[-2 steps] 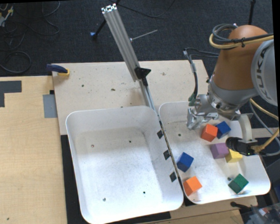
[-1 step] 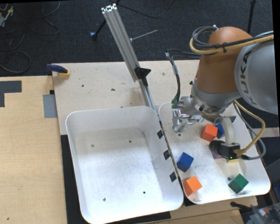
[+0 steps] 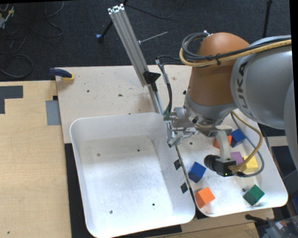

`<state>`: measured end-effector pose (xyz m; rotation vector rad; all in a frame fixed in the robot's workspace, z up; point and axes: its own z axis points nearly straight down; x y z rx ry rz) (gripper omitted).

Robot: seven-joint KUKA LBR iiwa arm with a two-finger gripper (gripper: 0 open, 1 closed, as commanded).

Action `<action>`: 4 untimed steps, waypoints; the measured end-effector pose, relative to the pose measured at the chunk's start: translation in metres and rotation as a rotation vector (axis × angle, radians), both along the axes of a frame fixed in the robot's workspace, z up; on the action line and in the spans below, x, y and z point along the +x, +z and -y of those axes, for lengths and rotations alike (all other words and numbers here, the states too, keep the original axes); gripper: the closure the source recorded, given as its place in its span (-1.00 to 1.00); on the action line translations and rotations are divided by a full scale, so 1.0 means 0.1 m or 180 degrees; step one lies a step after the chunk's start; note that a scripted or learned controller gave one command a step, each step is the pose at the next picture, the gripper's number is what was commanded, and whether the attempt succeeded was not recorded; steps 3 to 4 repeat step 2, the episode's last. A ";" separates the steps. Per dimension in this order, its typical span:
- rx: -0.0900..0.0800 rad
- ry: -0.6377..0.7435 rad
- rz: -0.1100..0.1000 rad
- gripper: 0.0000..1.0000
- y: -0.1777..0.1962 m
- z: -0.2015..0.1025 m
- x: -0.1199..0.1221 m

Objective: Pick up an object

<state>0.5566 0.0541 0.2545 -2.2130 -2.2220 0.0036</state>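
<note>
Several small blocks lie in the right bin (image 3: 274,196): a blue cube (image 3: 196,171), an orange cube (image 3: 205,196), a green cube (image 3: 253,194), a yellow block (image 3: 250,163), a purple block (image 3: 236,157), a second blue block (image 3: 236,137) and a red-orange one (image 3: 224,142). My gripper (image 3: 176,135) hangs over the left edge of the right bin, by the divide between the bins, up and left of the blue cube. No block shows in the gripper. The arm's wrist covers the bin's far part.
The left bin (image 3: 90,144) is beside it, white with a few dark specks. A slanted metal bar (image 3: 135,56) rises behind the bins. A black cable loop (image 3: 220,166) dangles from the wrist over the blocks. Wooden bench extends to the left.
</note>
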 end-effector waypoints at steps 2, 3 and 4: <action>-0.0008 -0.0016 0.0005 -1.00 -0.11 -0.37 -0.15; -0.0008 -0.0016 0.0005 -1.00 -0.11 -0.37 -0.15; -0.0008 -0.0016 0.0005 -1.00 -0.11 -0.37 -0.15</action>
